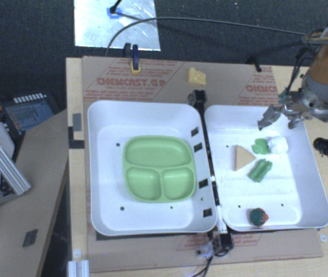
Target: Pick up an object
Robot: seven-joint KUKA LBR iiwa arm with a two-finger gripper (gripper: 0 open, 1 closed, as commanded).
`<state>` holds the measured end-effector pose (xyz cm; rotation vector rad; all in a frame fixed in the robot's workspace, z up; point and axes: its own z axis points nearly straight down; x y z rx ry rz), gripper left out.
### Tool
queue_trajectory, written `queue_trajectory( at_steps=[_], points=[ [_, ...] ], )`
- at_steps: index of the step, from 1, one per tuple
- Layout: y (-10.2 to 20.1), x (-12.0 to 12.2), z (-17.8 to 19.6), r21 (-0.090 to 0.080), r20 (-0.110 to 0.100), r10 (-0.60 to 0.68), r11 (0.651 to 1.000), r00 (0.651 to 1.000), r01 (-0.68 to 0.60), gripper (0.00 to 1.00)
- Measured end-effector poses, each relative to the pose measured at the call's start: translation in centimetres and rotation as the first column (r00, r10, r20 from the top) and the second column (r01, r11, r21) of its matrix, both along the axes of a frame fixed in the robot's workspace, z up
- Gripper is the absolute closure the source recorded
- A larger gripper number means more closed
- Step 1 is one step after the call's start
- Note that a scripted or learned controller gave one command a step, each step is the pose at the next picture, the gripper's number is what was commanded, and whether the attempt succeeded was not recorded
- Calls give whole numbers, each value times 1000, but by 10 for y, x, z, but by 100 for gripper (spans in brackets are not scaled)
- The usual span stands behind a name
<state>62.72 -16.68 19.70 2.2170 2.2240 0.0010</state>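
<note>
Two white bins side by side on the table (77,154). Left bin (103,120), centre-left of the frame, carrying a green divided plate (158,167). Right bin (308,195), centre-right, carrying the loose objects: tan wedge (243,156), small green piece (261,146) touching a white lump (278,145), ribbed green block (260,170) just below them, and a round red-and-green item (258,216) near the bin's lower edge, well apart from the rest.

Arm reaching in at upper right of the frame, orange band above the wrist. Gripper (275,116) hanging over the upper part of the right bin, above and near the green piece and white lump, not touching either. Fingers too dark and blurred to read (spread or closed: cannot tell). Nothing visible between them.

Task status: not done. No object lifted; all five pieces resting on the bin floor. Approach looks under way at most, with descent, closing and lifting all left to do. Likely target, judged from position alone: the green piece or the white lump, being nearest beneath the gripper. Their contact with each other could make a clean pinch awkward.

Yellow scrap (197,76) lying on the cardboard above the bins, outside both.
</note>
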Motion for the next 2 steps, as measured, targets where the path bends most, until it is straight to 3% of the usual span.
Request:
queue_trajectory(
  at_steps=[2],
  points=[
    [-4, -2, -84, 1, -3, -2, 1000, 1000, 2, 0]
  ],
)
